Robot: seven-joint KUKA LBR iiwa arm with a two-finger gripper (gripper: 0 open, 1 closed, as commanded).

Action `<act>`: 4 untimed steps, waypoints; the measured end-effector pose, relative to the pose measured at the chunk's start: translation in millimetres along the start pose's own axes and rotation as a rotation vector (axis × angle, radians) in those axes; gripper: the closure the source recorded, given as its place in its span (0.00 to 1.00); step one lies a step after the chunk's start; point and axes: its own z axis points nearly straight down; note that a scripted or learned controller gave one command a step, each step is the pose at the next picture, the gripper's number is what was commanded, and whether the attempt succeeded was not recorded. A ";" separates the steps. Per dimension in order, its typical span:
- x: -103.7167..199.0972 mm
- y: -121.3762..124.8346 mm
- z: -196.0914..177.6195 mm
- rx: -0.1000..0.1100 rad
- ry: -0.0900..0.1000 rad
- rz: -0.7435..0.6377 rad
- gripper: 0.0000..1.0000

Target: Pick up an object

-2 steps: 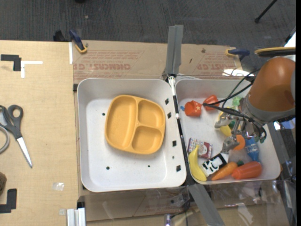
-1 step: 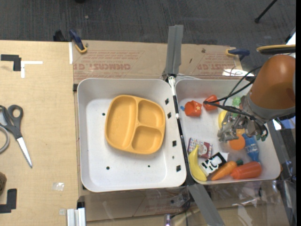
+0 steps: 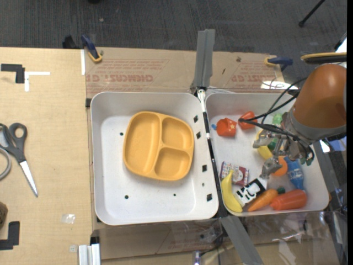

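Hovering low at three o'clock in the right bin (image 3: 314,203), your claw (image 3: 274,158) is mid-descent; I cannot tell its state. Next, close on the toy carrot (image 3: 261,199) at five o'clock.

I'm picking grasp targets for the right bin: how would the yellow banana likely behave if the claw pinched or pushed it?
The curved yellow plastic-looking banana seems a stiff, probably light toy. Its smooth rounded skin could slip from a pinch across the curve. It lies flat against the right white bin's near-left wall, touching the black-and-white packet, so a push would probably pivot it, not roll it.
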 end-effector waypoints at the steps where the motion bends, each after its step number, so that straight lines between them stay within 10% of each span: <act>1: -1.6 0.1 -9.8 0.001 -0.004 -0.002 1.00; 2: -1.6 0.3 -9.8 0.001 -0.004 -0.002 0.00; 4: 20.5 4.9 9.1 0.000 0.001 0.151 0.00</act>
